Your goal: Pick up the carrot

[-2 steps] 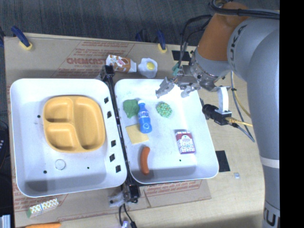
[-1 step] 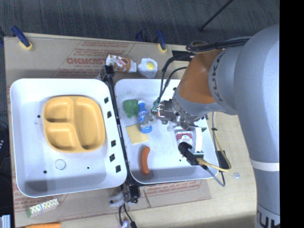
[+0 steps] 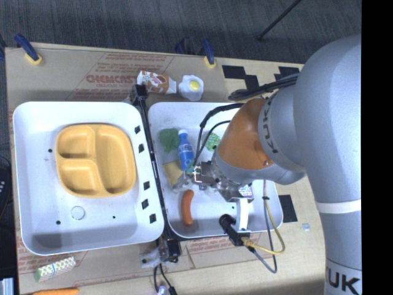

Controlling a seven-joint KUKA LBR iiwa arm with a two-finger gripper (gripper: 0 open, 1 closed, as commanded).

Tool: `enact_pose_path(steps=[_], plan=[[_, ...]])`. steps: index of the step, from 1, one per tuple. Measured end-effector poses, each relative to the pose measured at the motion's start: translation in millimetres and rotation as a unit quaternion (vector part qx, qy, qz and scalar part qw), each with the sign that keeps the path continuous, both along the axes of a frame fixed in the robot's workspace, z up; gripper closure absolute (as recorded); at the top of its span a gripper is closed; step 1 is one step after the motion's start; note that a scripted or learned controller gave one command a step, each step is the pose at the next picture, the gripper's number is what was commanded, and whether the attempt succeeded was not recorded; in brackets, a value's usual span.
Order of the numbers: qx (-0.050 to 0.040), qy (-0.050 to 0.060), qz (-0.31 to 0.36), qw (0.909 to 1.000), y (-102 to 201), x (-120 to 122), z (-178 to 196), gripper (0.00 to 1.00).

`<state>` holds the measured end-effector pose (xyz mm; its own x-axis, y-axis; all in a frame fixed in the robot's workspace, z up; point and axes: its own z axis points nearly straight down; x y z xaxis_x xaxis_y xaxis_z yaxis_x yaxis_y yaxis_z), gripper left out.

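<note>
I'm seeing blue bottle (image 3: 185,150) lying at carrot's (image 3: 187,208) 12 o'clock, in right bin (image 3: 161,118); gripper (image 3: 206,178) fingers hidden, can't tell.

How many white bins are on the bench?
2. The left bin holds a yellow tray. The right bin holds the carrot, a blue bottle and other small items; the arm covers part of it, so more may be hidden.

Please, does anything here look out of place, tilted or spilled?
Nothing looks spilled or broken. Two small items, a fried egg toy and a little carton, lie outside the bins on the cardboard behind the right bin. The carrot lies flat inside that bin.
</note>
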<state>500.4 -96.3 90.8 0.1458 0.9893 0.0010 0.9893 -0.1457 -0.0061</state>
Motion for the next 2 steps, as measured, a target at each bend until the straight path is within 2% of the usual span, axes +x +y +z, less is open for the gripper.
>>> enact_pose_path(steps=[1, 2], plan=[[0.0002, 0.001, 0.002, 1.0, 0, 0, 10, 1.0], [-0.0004, -0.002, 0.043, 0.9991, -14, -24, 126, 1.0]])
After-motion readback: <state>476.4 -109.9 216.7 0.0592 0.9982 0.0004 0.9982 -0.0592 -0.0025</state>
